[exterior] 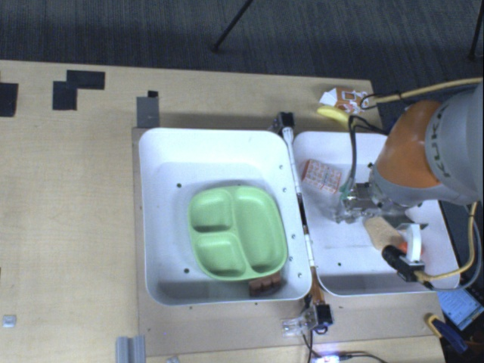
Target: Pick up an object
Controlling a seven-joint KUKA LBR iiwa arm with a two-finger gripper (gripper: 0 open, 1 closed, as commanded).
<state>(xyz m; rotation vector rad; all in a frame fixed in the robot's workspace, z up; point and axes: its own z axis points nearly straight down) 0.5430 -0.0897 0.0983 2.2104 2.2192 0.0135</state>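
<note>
Jaws [349, 205] down in the right bin [333, 274] near its middle – state impossible to tell. Green tray [238, 233] in left bin [162, 203] – pink packet [321, 176] toward right bin's far-left corner.

A green divided plate [237, 231] lies in the left bin [162, 203]; the gripper [349, 205] hangs over the right bin [363, 287].

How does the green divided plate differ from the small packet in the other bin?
The green plate is much larger than the packet. The plate is plain green with three compartments; the packet is pinkish and patterned. The plate lies in the left bin, the packet in the right bin, near the gripper. Both lie flat.
</note>
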